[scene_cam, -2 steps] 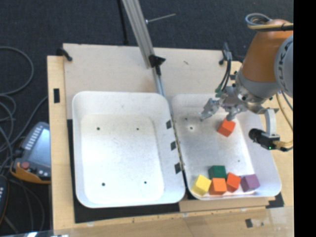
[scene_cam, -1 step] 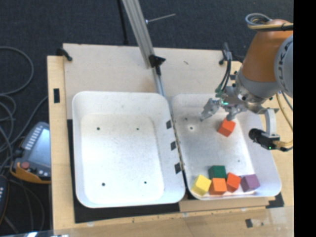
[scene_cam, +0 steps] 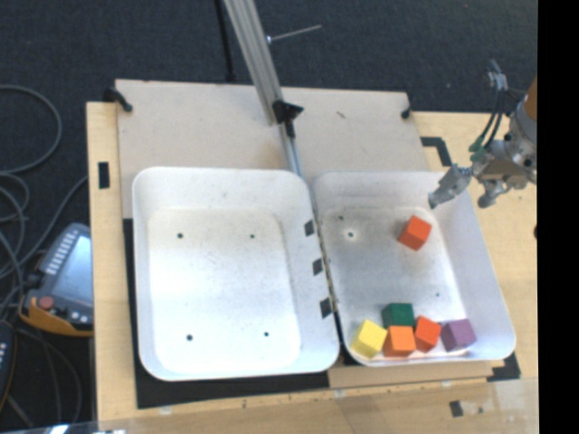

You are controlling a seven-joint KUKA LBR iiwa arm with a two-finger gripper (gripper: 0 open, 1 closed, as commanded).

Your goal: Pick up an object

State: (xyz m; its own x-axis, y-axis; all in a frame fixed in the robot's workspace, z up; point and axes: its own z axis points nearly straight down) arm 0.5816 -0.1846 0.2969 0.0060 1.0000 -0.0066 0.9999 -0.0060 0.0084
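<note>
Dark carpet surrounds a pale wooden table (scene_cam: 107, 269) that carries two shallow white bins side by side. On the floor at the left lie loose black cables (scene_cam: 18, 165) and a handheld control pendant (scene_cam: 61, 278) with an orange underside. A slim aluminium post (scene_cam: 258, 57) rises at a slant from behind the bins, fixed near the gap between them.

Nothing but a few dark specks marks the floor of the left bin (scene_cam: 226, 179). The right bin (scene_cam: 484, 269) holds all the blocks. An orange cube (scene_cam: 415, 232) sits alone in its upper middle, tilted on a corner and well apart from the others. Along the bin's near wall five blocks huddle together: a yellow cube (scene_cam: 370, 338), a second orange block (scene_cam: 399, 340), a dark green block (scene_cam: 397, 315) just behind those two, a red-orange block (scene_cam: 427, 334) and a purple block (scene_cam: 459, 334).

The arm reaches in from the right, and its jaws (scene_cam: 467, 188) hang above the upper right corner of the right bin, standing apart with nothing between them. The lone orange cube lies near them, below and to their left.
</note>
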